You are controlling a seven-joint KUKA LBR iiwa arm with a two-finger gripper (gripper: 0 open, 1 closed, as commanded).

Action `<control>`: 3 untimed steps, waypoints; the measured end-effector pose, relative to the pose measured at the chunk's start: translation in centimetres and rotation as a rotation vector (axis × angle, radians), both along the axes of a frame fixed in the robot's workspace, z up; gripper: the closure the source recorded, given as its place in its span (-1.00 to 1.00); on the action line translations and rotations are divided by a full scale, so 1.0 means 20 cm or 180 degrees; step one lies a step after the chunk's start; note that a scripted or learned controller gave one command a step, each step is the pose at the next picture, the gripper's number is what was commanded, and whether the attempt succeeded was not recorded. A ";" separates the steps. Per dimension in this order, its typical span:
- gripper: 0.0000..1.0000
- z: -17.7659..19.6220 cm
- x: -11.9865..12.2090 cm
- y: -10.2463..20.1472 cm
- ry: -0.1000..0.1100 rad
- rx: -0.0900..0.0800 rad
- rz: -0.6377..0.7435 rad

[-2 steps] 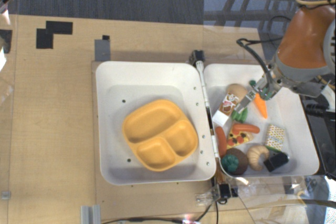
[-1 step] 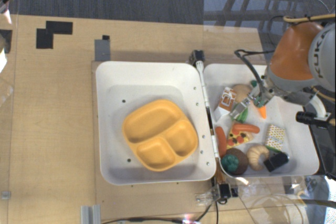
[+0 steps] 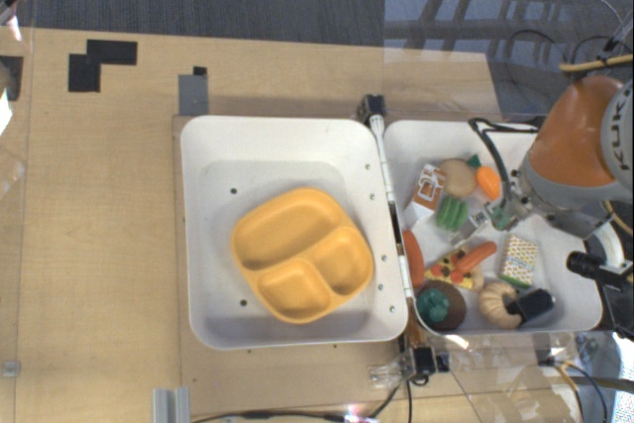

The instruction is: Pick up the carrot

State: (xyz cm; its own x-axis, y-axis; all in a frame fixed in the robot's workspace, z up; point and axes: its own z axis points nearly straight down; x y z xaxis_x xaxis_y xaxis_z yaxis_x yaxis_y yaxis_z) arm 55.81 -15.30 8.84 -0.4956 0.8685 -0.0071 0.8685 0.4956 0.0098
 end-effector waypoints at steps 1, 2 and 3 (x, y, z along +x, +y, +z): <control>-1.00 0.00 0.19 -0.16 0.0062 0.0046 -0.0341; -1.00 -0.01 0.46 -0.21 0.0085 0.0054 -0.0976; -1.00 0.14 0.45 -0.26 0.0002 -0.0010 0.0158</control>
